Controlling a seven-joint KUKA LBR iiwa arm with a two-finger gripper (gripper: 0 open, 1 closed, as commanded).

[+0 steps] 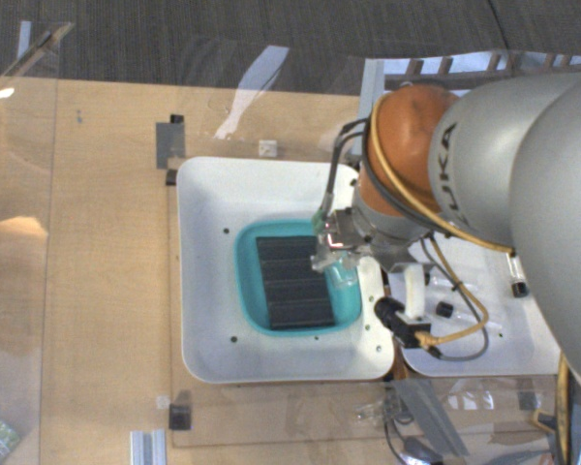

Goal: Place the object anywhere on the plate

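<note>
The arm hangs over the teal plate's (253, 289) right edge in the left white bin (201, 260), gripper (331, 252) low (its grip I cannot tell). A dark ribbed object (292, 281), perhaps the task's thing, lies on the plate.

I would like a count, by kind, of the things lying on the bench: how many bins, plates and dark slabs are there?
White bins: 2, left, right
Teal plates: 1
Dark ribbed slabs on the plate: 1
Total: 4
</note>
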